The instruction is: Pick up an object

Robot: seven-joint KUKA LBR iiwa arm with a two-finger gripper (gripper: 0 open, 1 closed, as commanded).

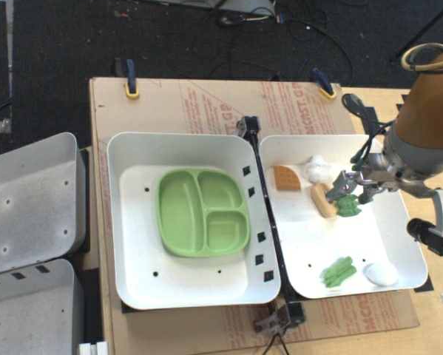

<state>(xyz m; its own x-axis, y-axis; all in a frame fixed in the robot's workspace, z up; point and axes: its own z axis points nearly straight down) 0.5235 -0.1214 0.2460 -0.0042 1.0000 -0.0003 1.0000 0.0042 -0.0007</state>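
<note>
My gripper (346, 189) hangs low over the right bin (398, 231), near its upper middle. Directly beneath its tip lies a small dark green piece (349, 208); whether the two touch is unclear. A tan, roll-shaped object (323, 200) lies just left of the gripper. Further left sits an orange-brown wedge (286, 177), with a white lump (319, 170) beside it. Toward the bin's front edge lie a light green leafy object (339, 271) and a white egg-shaped object (381, 274).
The left bin (129, 220) holds a green divided plate (203, 212). A black divider (264, 213) runs between the bins. The grey arm with its orange band (427, 117) reaches in over the right bin's far right side. Grey trays (29, 198) lie left of the bench.
</note>
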